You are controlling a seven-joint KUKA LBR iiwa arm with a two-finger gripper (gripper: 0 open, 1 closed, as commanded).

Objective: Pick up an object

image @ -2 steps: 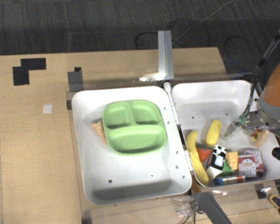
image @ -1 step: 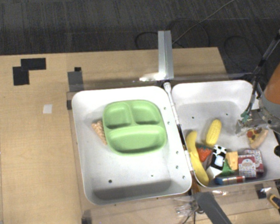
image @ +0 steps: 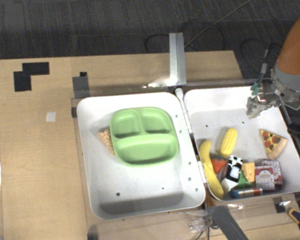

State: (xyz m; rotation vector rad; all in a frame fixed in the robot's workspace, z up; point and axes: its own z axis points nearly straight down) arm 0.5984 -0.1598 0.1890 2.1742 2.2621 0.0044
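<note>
Red marker (image: 247, 192), yellow banana (image: 210, 172), pizza slice (image: 273, 142)

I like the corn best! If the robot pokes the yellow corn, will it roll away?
Probably a little. The corn looks rounded and long, so it may roll sideways. The banana lies close beside it and might stop it. It looks like a light plastic toy.

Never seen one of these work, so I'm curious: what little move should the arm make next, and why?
Probably swing the pincer forward and down toward the pizza slice. It sits at the right bin's far edge, above bare floor, while the pizza slice lies nearest and apart from the crowded toys.
</note>
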